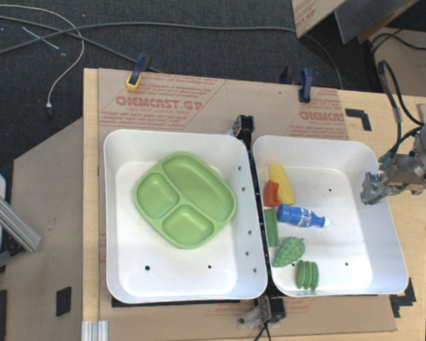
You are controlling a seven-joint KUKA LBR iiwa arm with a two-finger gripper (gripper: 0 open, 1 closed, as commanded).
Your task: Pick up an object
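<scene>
Camera view: my jaws sit at the right edge of the right bin, over its right wall, roughly level with the far-middle of the bin. Too small and blurred here; I cannot tell whether they are released or clenched. Nothing visible between them, so I call them not holding.

Candidate things all lie in a cluster along the left side of the right bin, well apart from me, to my left. Nearest reach: blue bottle, lying on its side, long axis running left-right, white cap end toward me. Far of it a yellow corn cob and a red-orange piece touching it. Near side: green bumpy item and a green ribbed item, plus a long green stick tight against the left wall.

Handling guess: toy plastic, light, stiff, smooth, so slippery and prone to roll. Bottle looks best: I'd take it across its body mid-length, pinching near-to-far. Stick by the wall looks hard to get at.

Left bin holds a green divided plate, flat and wide, poor for a pinch. Both bins rest on the table.
</scene>
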